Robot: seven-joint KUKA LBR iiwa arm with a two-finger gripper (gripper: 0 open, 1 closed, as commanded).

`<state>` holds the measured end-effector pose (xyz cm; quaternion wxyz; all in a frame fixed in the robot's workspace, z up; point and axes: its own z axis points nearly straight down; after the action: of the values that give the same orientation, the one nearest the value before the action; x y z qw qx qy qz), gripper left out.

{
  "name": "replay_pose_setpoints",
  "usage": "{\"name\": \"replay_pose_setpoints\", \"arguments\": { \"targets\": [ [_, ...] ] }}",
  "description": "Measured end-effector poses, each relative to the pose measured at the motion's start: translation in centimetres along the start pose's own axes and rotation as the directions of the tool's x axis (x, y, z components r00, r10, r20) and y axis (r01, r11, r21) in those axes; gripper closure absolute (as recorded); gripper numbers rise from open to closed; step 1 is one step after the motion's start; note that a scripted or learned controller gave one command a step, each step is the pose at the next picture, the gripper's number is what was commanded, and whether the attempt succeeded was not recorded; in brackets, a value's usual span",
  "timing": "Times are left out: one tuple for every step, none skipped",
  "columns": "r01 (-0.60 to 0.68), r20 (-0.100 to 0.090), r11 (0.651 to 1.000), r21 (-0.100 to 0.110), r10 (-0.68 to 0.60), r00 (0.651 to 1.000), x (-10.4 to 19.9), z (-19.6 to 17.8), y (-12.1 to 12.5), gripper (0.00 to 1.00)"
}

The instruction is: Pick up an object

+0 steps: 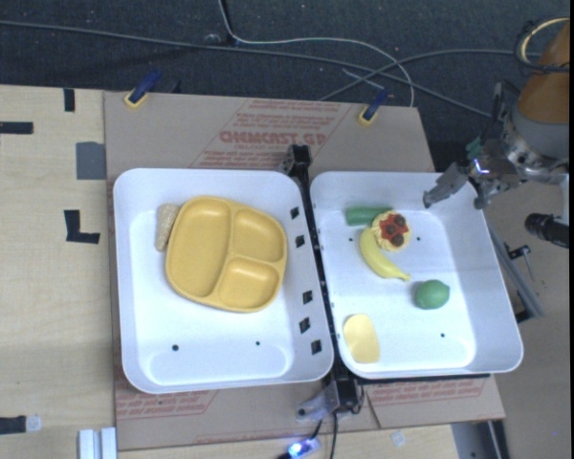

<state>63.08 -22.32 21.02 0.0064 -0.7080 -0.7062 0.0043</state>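
Far to the left of my jaws, the yellow divided tray (226,253) looks like smooth plastic with a soft sheen. Both white bins (148,333) look like smooth, slightly glossy plastic too. Under them lies a matt brown cardboard sheet (258,132), on a counter (38,295) with a pale wood look. Nearer my jaws, the banana (380,260) and green ball (431,295) look like smooth moulded plastic. My wrist's metal parts (488,165) glint.
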Motion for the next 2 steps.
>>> {"name": "replay_pose_setpoints", "arguments": {
  "targets": [
    [0.004,0.003,1.000,-0.014,-0.004,1.000,0.1,-1.0,0.3,0.00],
    [0.004,0.003,1.000,-0.009,-0.004,1.000,0.5,4.1,-0.6,0.00]
  ]
}}
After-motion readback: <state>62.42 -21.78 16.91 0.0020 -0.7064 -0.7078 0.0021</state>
